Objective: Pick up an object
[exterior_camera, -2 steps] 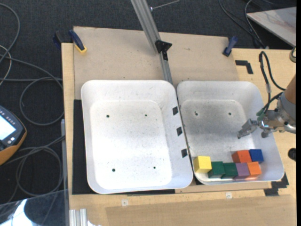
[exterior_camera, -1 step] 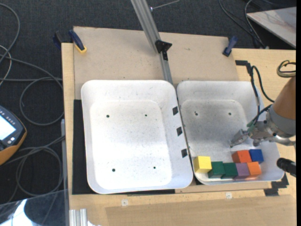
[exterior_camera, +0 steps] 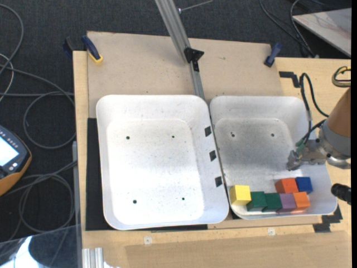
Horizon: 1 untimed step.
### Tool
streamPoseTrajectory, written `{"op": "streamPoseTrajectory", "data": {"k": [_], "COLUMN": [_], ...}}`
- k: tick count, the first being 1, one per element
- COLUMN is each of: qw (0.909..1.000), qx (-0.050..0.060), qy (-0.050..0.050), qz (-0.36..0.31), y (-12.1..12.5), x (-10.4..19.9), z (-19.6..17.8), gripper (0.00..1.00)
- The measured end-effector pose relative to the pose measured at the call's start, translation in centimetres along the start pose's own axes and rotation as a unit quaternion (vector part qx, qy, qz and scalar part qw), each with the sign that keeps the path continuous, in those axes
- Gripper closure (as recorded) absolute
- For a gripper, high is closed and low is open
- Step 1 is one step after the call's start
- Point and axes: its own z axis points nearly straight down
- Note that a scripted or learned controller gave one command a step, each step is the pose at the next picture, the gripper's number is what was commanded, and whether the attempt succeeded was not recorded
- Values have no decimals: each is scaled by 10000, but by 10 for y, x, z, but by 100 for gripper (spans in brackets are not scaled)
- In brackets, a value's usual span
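Several small blocks cluster along the front wall of the right bin (exterior_camera: 251, 101): a yellow block (exterior_camera: 241, 193), two green blocks (exterior_camera: 264, 201), a purple block (exterior_camera: 287, 201), an orange block (exterior_camera: 302, 200), a red block (exterior_camera: 289, 185) and a blue block (exterior_camera: 304, 183). My gripper (exterior_camera: 297, 161) hangs low at the bin's right side, just behind the red and blue blocks. It points down and left, and nothing shows in its grasp. The arm's wrist (exterior_camera: 338, 128) comes in from the right edge.
The left bin (exterior_camera: 101, 111) sits beside the right one, with black clips (exterior_camera: 212, 155) along the shared rim. A slanted metal pole (exterior_camera: 174, 23) rises at the back. Blue clamps (exterior_camera: 91, 48) (exterior_camera: 272, 53) hold the board. Cables (exterior_camera: 305, 94) run near the right bin's far corner.
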Motion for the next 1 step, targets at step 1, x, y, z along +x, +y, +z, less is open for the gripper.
{"op": "streamPoseTrajectory", "data": {"k": [1], "qw": [10000], "qx": [-13], "qy": [-16], "qz": [2], "y": [-4], "x": [-4], "z": [-46], "gripper": [100]}}
